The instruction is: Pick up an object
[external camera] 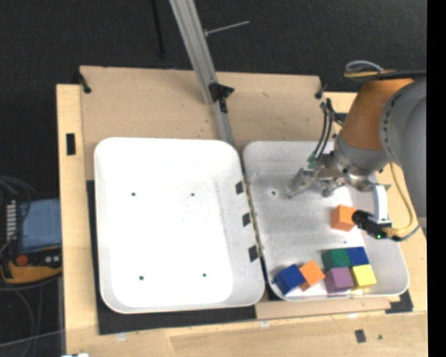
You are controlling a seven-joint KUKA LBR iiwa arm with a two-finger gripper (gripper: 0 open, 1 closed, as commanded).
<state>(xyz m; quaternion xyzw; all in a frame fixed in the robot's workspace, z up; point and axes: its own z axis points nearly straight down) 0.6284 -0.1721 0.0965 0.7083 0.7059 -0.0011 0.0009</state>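
Observation:
My gripper (312, 187) hangs over the upper middle of the right bin (282, 222), open, with nothing between its fingers. An orange cube (344, 217) lies alone just right of and below it, apart from the fingers. Along the bin's front edge sits a cluster of blocks: a blue one (288, 277), an orange one (311, 272), a green one (336, 259), a second blue one (357, 256), a purple one (340, 278) and a yellow one (364, 275).
The left bin (171, 222) lies beside the right one, with a row of clips (247, 218) between them. A slanted metal post (201, 58) rises behind the bins. The arm's orange band (364, 117) hangs over the right bin's far right corner.

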